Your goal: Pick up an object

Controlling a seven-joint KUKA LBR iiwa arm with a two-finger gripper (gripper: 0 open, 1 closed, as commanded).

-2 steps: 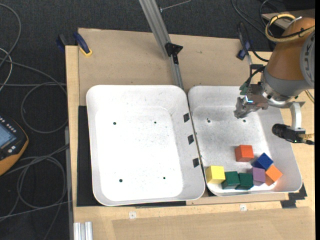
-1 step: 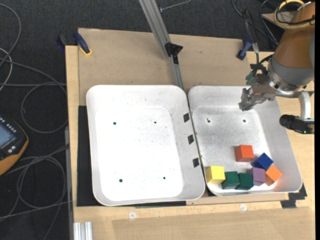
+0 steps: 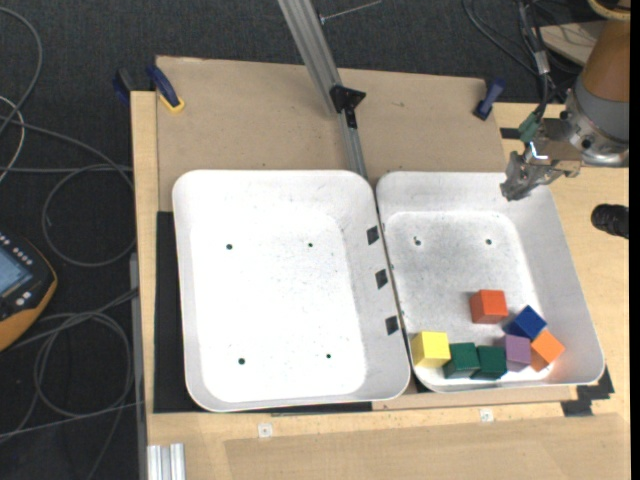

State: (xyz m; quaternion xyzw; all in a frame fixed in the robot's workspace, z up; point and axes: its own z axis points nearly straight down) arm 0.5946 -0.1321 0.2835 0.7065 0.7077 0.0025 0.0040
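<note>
Coloured blocks lie huddled along the near edge of the right bin point(image 3: 560, 268), the pick not yet made: a red-orange block point(image 3: 488, 305) sits a little apart toward the bin's middle, while a yellow block point(image 3: 432, 347), two green blocks point(image 3: 476, 359), a purple block point(image 3: 517, 349), a blue block point(image 3: 527, 322) and an orange block point(image 3: 547, 346) press together against the front wall and near right corner. The gripper point(image 3: 522, 180) hangs at the bin's far right corner, well apart from every block and carrying nothing; whether its claw is spread or clenched cannot be told from this angle. The left bin point(image 3: 190, 268) stands beside it. The red-orange block looks the soundest target, since it has free space on all sides for both fingers, whereas the packed cluster leaves little room and a descent there could wedge a finger onto a neighbour or the wall. A good attempt would travel toward the near end, centre over that lone block, square up to its faces, then descend straight.
</note>
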